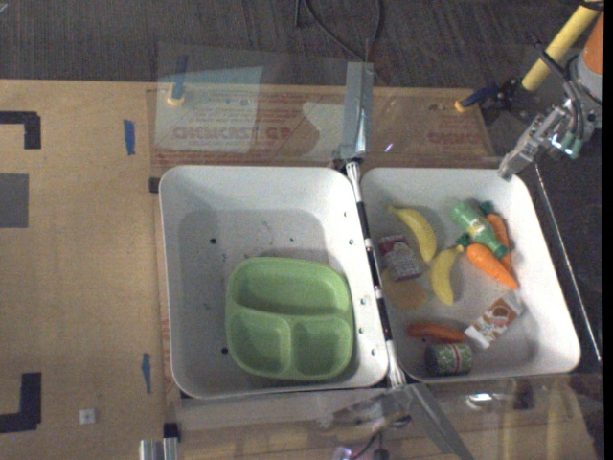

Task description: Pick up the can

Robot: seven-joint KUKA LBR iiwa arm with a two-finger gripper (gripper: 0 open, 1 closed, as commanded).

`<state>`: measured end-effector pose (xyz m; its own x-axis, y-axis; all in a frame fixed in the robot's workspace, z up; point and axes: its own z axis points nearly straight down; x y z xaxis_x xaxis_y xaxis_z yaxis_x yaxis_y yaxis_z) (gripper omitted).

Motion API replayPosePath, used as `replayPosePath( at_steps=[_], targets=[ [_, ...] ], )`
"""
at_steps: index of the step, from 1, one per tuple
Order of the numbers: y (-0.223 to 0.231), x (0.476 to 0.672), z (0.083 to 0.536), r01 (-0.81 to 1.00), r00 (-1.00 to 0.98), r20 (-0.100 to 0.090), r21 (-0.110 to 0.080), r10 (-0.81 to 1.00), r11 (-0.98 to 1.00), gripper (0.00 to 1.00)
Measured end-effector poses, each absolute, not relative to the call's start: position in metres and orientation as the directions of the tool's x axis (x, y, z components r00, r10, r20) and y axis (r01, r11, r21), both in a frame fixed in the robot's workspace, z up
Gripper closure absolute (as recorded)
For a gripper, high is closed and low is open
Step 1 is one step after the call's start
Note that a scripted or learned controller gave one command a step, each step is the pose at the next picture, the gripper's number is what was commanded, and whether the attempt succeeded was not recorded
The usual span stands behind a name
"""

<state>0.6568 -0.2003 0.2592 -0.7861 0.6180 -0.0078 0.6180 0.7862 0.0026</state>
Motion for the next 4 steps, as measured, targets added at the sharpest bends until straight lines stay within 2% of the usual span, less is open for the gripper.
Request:
replayPosePath(
  at_steps=[1,2,3,4],
  targets=[
    [-0.223,0.633,0.153,0.666,-0.746,-0.004,0.001,0.666,0.746,1.00],
    [-0.225,0.643,0.245,0.643,-0.766,-0.008,0.004,0.643,0.766,1.00],
    [-0.223,0.636,0.137,0.688,-0.726,-0.005,0.003,0.688,0.726,1.00],
    [-0.224,0.647,0.215,0.741,-0.671,-0.007,0.005,0.741,0.672,1.00]
  ],
)
